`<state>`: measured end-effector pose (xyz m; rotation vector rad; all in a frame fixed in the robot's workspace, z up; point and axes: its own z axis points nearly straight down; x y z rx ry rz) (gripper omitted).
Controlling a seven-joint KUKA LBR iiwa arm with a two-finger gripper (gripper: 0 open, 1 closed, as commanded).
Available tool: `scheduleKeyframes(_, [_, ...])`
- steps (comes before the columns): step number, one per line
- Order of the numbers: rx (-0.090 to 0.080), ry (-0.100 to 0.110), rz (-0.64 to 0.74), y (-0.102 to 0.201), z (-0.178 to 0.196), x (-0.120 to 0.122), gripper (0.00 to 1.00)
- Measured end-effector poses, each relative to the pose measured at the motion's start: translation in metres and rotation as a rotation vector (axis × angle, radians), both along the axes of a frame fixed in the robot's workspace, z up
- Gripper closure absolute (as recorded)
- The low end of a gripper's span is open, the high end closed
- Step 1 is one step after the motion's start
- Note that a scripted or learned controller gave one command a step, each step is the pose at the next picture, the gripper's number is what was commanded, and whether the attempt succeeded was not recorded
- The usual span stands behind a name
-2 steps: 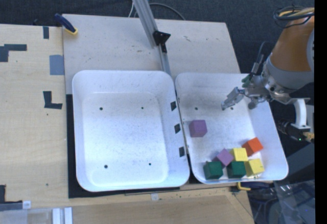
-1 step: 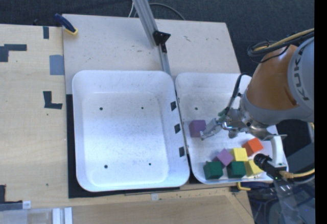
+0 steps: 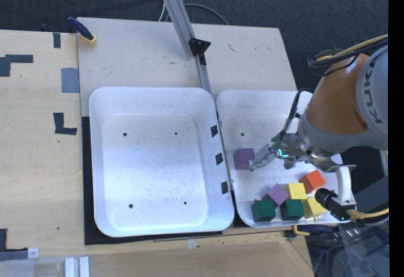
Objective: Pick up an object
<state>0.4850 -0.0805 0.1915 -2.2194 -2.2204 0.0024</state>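
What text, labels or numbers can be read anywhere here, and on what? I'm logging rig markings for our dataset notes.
"KU": grey letters, cut off by the picture's edge, on the arm's grey casing above the orange band.
The blocks, the two white bins and the bench bear no readable text; the dark tape shapes on the bench are not letters.

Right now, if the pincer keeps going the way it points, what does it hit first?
Most likely the purple cube. The pincer points toward the view's left, with the cube right at its tip. Height above the right bin floor is unclear, so it might pass over.
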Motion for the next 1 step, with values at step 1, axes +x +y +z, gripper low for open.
scheduleKeyframes(1, [0.0, 0.0, 0.0, -0.0002, 0.0, 0.0, 0.0])
